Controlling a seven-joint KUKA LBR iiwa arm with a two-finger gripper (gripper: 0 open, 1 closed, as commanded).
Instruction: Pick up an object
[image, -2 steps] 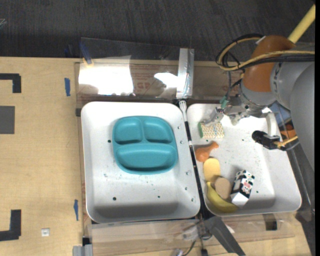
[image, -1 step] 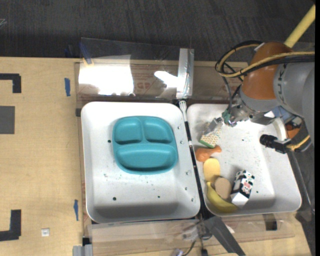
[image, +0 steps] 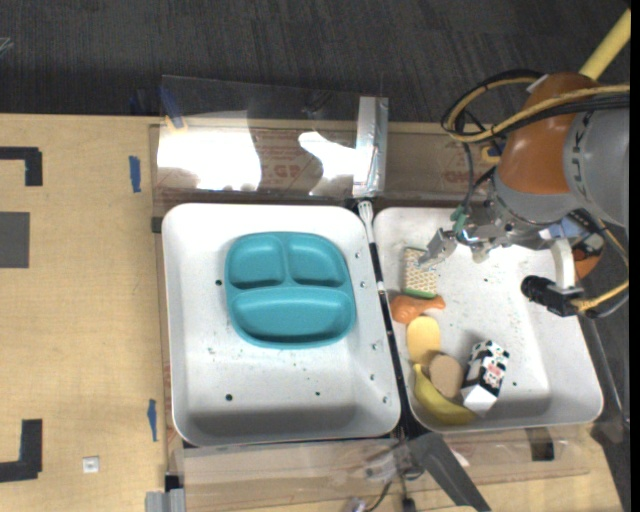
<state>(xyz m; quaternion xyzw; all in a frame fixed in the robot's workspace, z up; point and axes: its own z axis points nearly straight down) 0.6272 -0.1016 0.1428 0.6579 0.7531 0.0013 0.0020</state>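
The gripper (image: 458, 243) hangs over the right bin (image: 560, 395) with fingers spread, gripping nothing, just above a small ribbed packet (image: 422, 272) whose print is unreadable. A banana (image: 440, 402) lies half hidden under a brown round piece (image: 446, 375).

We find the candidate objects clustered along the left side of the right bin (image: 520, 330). A tan rectangular packet (image: 422, 272) lies uppermost. Just below it sits an orange piece (image: 412, 307), then a yellow fruit (image: 424, 336). A brown round item (image: 446, 376) rests on a banana (image: 438, 403). A black-and-white carton (image: 486, 374) lies tilted beside them.
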